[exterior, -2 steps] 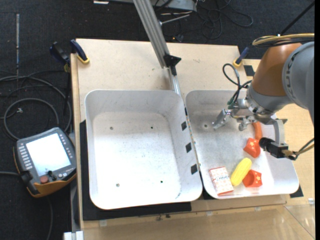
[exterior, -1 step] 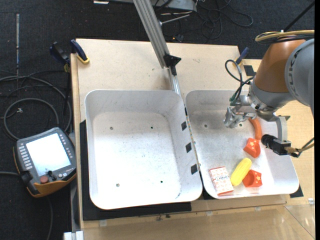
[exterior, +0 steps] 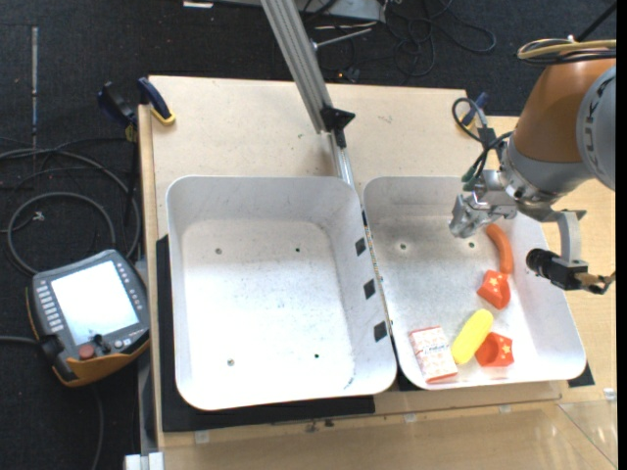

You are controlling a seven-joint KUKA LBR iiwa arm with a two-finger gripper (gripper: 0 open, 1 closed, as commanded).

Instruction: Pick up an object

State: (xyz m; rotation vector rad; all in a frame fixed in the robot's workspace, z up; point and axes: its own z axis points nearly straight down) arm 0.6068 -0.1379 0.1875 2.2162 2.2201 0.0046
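The end effector is hanging over the far part of the right bin, just beside the upper tip of an orange carrot-shaped piece; whether its fingers are apart or together is impossible to tell. Nearer the camera, 2 red pieces, a yellow piece and a small pink-and-white box are lying in that bin. The left bin is sitting alongside on the table.
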